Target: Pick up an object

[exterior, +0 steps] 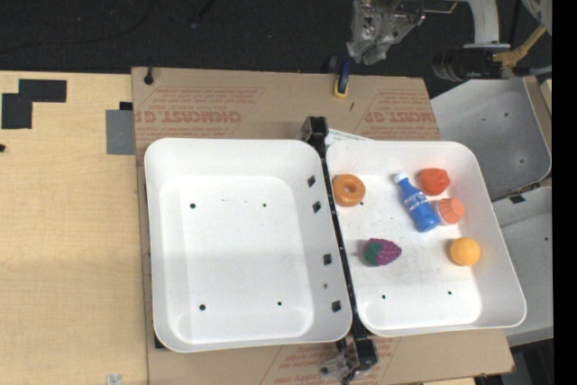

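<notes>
Above the bins, the gripper [371, 50] hangs, grip state unclear. Below, the small doughnut [348, 189] looks light and stiff; pinching across its ring seems best.

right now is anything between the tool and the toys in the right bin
Nothing visible stands in the way. The tool hangs above the bench's far edge, beyond the right bin. The donut, blue bottle, purple toy and orange ball lie uncovered, apart from one another.
</notes>
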Motion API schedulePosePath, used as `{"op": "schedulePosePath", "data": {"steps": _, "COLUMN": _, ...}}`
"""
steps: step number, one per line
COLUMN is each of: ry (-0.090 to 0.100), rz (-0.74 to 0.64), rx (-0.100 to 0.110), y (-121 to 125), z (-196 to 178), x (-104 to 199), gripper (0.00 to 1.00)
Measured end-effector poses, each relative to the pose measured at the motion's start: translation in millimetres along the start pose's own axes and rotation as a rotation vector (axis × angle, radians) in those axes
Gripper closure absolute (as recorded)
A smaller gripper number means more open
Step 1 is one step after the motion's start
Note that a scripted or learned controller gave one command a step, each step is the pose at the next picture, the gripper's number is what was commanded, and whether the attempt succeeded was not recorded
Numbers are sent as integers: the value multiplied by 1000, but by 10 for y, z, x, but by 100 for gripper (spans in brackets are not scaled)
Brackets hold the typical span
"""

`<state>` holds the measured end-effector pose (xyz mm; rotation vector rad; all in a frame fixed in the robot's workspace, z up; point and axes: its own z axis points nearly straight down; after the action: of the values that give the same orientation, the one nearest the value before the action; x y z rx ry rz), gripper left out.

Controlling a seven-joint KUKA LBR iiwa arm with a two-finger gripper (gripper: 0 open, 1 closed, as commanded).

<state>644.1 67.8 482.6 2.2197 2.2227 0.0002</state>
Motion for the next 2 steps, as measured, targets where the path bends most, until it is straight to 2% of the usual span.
{"op": "schedulePosePath", "data": {"steps": 2, "ry": 0, "rz": 1, "rx": 2, "y": 1, "z": -560, "x": 345, "gripper": 100}}
